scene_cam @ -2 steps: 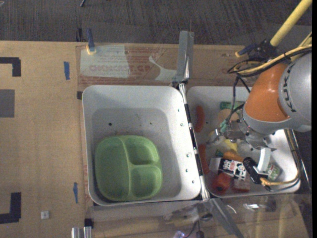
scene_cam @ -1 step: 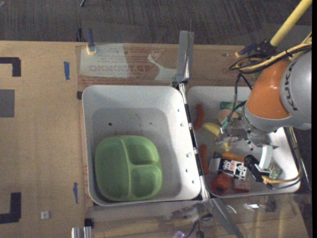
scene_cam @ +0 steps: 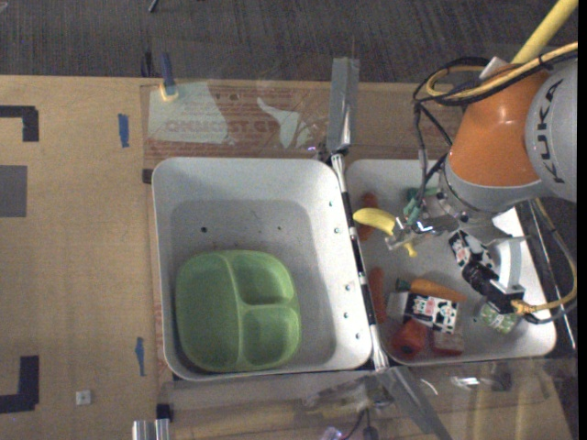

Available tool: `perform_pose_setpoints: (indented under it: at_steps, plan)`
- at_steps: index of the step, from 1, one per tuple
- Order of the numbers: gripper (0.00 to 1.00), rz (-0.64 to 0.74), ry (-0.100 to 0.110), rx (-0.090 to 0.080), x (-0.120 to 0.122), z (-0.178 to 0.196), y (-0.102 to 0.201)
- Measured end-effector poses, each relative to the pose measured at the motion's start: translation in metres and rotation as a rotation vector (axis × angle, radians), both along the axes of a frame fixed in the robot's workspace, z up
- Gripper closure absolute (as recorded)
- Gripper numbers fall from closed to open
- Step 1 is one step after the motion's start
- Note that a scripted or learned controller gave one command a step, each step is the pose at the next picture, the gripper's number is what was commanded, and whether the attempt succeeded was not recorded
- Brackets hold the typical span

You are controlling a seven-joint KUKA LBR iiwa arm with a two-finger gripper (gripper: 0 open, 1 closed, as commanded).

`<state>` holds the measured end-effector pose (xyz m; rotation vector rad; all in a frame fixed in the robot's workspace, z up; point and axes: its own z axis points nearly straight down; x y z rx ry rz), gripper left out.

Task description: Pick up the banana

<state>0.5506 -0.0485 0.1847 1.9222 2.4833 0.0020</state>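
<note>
Banana: the banana [scene_cam: 373,218] is lying in the right bin [scene_cam: 541,337], near its left wall, at about 10 o'clock from the bin's middle, with an orange thing [scene_cam: 368,203] just behind it.
Gripper: the gripper [scene_cam: 404,236] is sitting at the banana's right end, at about 4 o'clock from the fruit, touching it or nearly so.
Fingers: from here I cannot tell if they are apart or closed; the wrist is hiding them.
Progress: the arm is reaching the fruit, but the banana seems to be resting on the bin floor, so the lift is not yet done.
Left to do: a firm grasp and the raise.
Neighbours: a card box [scene_cam: 433,311] and a red thing [scene_cam: 412,336] are lying at 5 o'clock, well apart from the banana.
Left bin: the left bin [scene_cam: 183,191] is holding a green divided plate [scene_cam: 238,310].
</note>
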Motion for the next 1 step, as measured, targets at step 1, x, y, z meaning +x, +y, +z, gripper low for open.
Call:
perform_pose_setpoints:
  at_steps: [1]
  plan:
    - [1.0, 0.097, -0.001, -0.002, -0.0359, 0.0531, -0.0337]
